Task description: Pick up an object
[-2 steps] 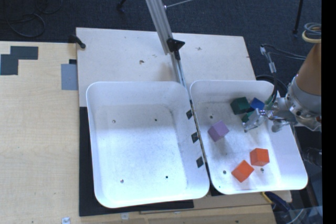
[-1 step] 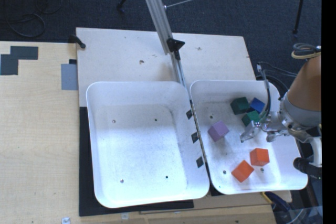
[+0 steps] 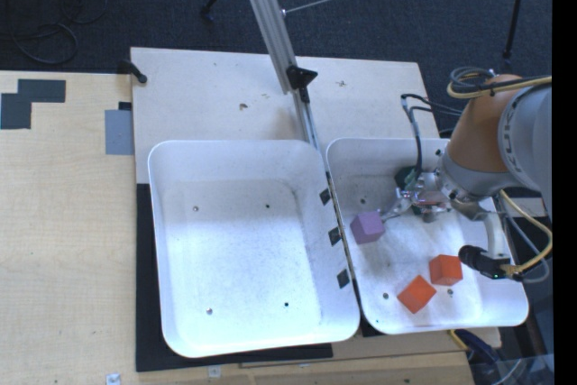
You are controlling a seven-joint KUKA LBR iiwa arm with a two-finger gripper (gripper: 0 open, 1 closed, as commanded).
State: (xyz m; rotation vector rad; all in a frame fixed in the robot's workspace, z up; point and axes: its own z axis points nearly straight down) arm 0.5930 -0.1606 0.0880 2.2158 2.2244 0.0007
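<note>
Arm's down in the right bin (image 3: 505,307), so this looks like the approach step of a pick, not a lift yet. Gripper (image 3: 394,212) sits low, just right of the purple cube (image 3: 367,227), and one thin finger seems to reach toward the cube's upper right corner. Can't tell if the fingers are apart or together; at this angle they're a small dark-and-silver blur, and I can't tell if anything touches the cube either. Cube rests on the bin floor, close to the wall shared with the left bin (image 3: 180,194), nothing visibly between the fingers, so I'd call it not grasped. Two orange blocks lie further from that shared wall than the purple cube and nearer the front rim: one (image 3: 416,294) down-right of the cube, the other (image 3: 445,270) just beyond it, the two near each other but apart. My read: purple cube is the target. Next move needs the gripper centred over the cube with a finger on each side, then close, then a straight lift. Risk is nudging the cube into the wall instead of straddling it.
</note>
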